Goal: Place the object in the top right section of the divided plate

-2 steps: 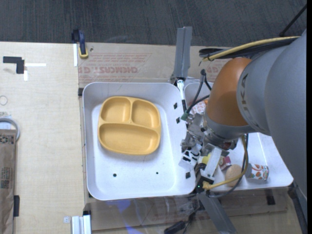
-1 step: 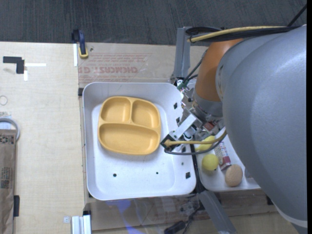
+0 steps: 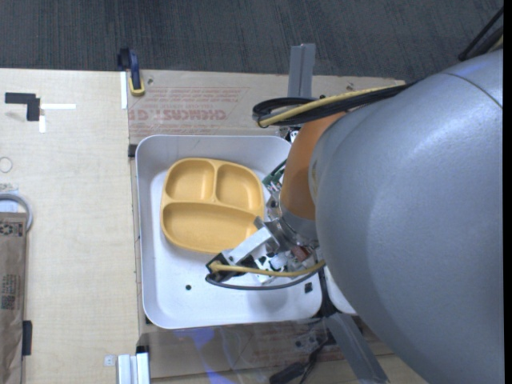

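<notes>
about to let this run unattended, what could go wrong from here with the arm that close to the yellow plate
1. The gripper sits low by the edge of the yellow divided plate, so a further move could nudge or tip it.
2. The arm hides much of the white bin, so the object may lie unseen, and a failed grasp would go unnoticed.
3. The loose cable near the wrist could snag the plate.

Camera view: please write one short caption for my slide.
Grey arm reaching over a white bin holding a yellow divided plate.

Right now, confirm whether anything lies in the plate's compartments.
No: all three sections of the yellow divided plate show bare yellow surface in the white bin.
</notes>
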Robot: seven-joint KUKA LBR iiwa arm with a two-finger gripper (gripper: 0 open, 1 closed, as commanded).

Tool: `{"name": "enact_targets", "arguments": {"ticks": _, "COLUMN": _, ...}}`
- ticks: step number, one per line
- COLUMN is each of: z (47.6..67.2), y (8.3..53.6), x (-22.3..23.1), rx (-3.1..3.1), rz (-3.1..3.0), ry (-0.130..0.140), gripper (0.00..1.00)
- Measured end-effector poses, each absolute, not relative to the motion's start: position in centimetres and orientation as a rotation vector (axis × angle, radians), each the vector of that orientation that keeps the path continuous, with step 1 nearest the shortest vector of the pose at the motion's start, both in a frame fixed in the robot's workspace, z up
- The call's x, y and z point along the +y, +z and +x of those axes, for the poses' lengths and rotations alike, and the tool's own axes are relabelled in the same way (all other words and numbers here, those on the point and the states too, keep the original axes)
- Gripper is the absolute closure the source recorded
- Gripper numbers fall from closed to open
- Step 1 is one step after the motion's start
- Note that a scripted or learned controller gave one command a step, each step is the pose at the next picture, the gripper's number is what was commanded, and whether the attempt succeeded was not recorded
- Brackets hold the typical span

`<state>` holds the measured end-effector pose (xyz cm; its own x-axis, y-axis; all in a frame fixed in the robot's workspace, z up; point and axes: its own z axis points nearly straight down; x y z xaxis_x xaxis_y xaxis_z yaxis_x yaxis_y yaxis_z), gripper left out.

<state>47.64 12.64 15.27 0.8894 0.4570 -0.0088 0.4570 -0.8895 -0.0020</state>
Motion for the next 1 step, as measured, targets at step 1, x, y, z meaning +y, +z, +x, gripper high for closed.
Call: {"name": "enact_targets", "arguments": {"ticks": 1, "z": 47.57, "y": 12.10, "x": 23.13, "rx": 1.195, "rz": 2.911, "ry": -0.010, "gripper": 1.00}}
